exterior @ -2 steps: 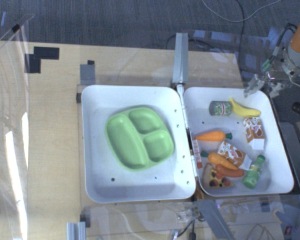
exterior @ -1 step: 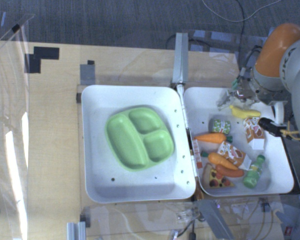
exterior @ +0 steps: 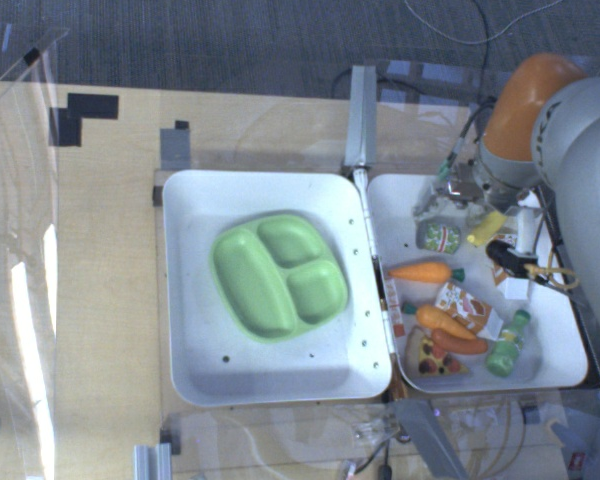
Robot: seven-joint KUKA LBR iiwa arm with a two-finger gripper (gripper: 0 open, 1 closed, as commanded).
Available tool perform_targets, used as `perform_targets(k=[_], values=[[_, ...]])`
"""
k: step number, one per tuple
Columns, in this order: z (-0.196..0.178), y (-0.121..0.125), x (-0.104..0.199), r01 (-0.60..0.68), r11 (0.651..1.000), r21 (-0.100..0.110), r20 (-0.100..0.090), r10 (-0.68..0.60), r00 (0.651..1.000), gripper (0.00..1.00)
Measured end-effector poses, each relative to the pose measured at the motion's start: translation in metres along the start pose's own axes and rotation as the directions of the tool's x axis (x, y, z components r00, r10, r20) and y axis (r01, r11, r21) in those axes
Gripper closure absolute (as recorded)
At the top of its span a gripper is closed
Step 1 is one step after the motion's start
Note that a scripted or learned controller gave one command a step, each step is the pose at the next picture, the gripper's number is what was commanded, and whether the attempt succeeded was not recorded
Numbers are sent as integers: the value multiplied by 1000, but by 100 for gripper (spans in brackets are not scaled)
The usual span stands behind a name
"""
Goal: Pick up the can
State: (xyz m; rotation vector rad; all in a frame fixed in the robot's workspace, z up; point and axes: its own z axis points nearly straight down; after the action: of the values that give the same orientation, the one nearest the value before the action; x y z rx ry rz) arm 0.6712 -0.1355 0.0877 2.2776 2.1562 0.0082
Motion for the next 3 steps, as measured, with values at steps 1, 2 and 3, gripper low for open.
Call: perform_targets(k=[1,2,3], values=[[-69,0,4,32,1000,-2,1,-32,1000,0],[-12,-10,5,100,995,-4,0,-100,995,0],[-25,-8,6,103,995,-10,0,-103,995,100]])
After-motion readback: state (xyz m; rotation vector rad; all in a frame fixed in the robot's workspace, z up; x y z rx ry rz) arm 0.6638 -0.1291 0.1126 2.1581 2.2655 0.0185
